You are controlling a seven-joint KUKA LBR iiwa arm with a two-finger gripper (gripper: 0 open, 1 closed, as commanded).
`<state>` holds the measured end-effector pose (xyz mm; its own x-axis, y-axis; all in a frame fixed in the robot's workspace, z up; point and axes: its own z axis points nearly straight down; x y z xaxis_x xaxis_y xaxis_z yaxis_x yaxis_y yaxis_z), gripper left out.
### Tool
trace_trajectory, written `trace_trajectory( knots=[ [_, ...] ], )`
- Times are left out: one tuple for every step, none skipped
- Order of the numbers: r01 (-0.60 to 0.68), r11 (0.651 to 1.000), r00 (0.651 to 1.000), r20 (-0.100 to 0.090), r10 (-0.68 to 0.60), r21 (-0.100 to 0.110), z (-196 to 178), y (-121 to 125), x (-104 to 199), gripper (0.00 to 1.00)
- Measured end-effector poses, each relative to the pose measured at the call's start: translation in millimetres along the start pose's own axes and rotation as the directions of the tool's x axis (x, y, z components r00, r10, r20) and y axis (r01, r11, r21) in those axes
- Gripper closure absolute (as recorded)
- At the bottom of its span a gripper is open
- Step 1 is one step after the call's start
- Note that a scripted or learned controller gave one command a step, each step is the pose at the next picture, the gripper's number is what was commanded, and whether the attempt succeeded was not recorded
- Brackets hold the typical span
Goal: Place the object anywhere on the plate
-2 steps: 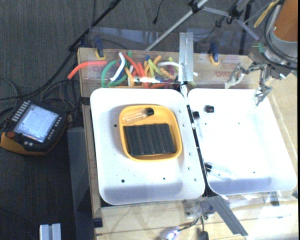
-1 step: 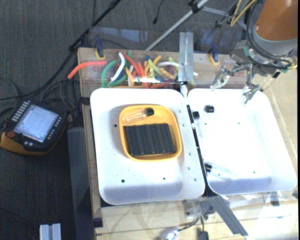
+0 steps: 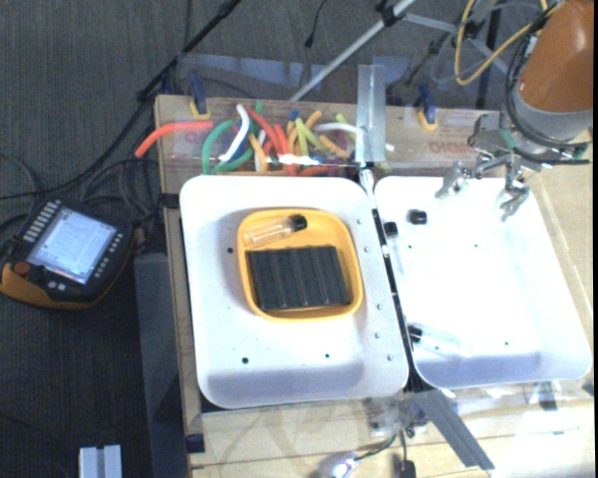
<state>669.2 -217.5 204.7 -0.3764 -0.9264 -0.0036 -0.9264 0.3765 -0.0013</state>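
1. a yellow plate (image 3: pixel 351 257) is seen in the left bin (image 3: pixel 209 347), with a dark ribbed insert (image 3: pixel 297 277) on it.
2. the object, a clear vial (image 3: pixel 274 230) with a black cap, lies on its side on the plate's back edge, just behind the insert.
3. the gripper (image 3: pixel 483 179) is held over the back of the right bin (image 3: pixel 538 327), fingers spread apart, nothing between them.
4. a small black piece (image 3: pixel 417 217) is noted near the right bin's back-left corner.
5. coloured tubes (image 3: pixel 269 137) are piled behind the left bin.
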Motion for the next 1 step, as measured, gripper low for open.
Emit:
trace_trajectory(
  knots=[
    [0.383, 0.924, 0.924, 0.001, -0.383, -0.001, 0.0, 18.2, 11.7, 0.00]
  ],
)
